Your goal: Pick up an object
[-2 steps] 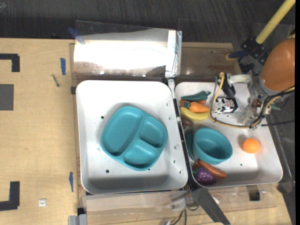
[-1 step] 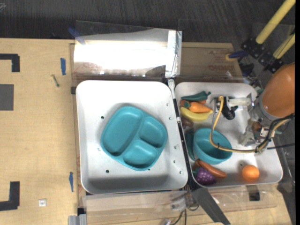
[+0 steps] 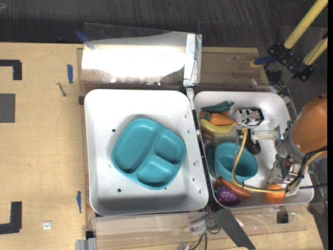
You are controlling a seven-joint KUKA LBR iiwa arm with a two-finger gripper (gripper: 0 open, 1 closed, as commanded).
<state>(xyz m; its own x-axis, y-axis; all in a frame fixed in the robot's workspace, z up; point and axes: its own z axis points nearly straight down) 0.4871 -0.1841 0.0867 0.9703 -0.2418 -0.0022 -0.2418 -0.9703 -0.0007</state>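
- The left shallow white bin (image 3: 99, 139) holds a teal plastic plate with three compartments (image 3: 149, 152), lying near its middle.
- The right shallow white bin (image 3: 273, 102) is crowded: a teal plastic cup (image 3: 235, 163) sits near its centre, with a yellow toy banana (image 3: 216, 127) and an orange toy carrot (image 3: 222, 119) just beyond it by the far wall.
- A purple toy grape bunch (image 3: 227, 195) lies at the near edge, an orange round toy fruit (image 3: 274, 192) further right.
- The grey arm with an orange band (image 3: 311, 126) reaches over the right bin's right side; whether its jaws are open or closed cannot be told.
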